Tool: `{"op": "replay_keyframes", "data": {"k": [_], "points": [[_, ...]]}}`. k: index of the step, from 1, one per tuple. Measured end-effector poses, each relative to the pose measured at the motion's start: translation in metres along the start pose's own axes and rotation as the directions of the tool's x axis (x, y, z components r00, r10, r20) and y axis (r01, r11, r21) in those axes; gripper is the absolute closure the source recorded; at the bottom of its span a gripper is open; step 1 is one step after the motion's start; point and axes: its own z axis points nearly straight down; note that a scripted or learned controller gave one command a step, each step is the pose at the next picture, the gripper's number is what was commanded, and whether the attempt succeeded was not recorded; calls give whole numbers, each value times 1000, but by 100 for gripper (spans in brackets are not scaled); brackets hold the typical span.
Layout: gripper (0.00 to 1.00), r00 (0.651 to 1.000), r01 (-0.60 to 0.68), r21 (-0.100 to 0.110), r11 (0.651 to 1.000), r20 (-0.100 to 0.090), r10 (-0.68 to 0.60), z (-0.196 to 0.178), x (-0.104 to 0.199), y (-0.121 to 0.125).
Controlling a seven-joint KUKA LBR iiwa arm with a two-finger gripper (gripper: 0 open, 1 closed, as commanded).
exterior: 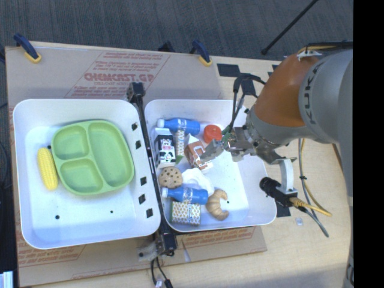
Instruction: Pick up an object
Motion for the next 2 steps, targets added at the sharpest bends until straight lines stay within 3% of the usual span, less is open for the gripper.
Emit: {"op": "replay_keyframes", "data": {"k": [1, 2], "points": [[0, 1000, -3, -10, 1000, 5, 3, 88, 27, 53], [0, 1000, -3, -18, 1000, 10, 4, 93, 25, 60]]}}
